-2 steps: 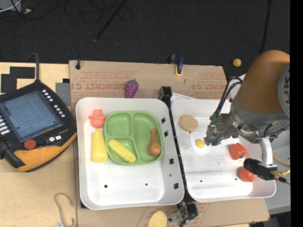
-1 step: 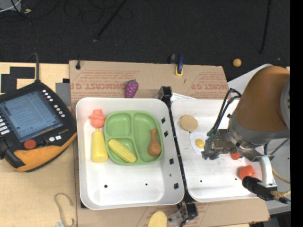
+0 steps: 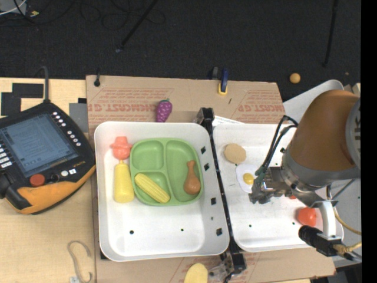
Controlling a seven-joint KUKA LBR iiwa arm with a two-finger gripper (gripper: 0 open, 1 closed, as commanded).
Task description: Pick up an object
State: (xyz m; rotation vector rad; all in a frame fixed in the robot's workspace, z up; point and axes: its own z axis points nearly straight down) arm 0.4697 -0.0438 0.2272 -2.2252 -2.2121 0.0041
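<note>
The right white bin (image 3: 259, 234) holds a tan, potato-like piece (image 3: 235, 153) near its back left, a fried egg toy (image 3: 245, 177) just below that, and a red tomato-like piece (image 3: 306, 216) at the right. My gripper (image 3: 258, 197) hangs low over the right bin, just right of and in front of the egg, reaching in under the grey and orange arm (image 3: 324, 140). The arm's body hides part of the bin's right side.
The left bin (image 3: 153, 234) has a green divided plate (image 3: 165, 158) bearing a corn cob (image 3: 152, 187) and a drumstick (image 3: 192, 178); a yellow bottle (image 3: 122, 181) and a pink piece (image 3: 121, 148) lie beside it. Purple grapes (image 3: 164, 109), a lemon (image 3: 196, 272) and a teach pendant (image 3: 41, 152) lie outside.
</note>
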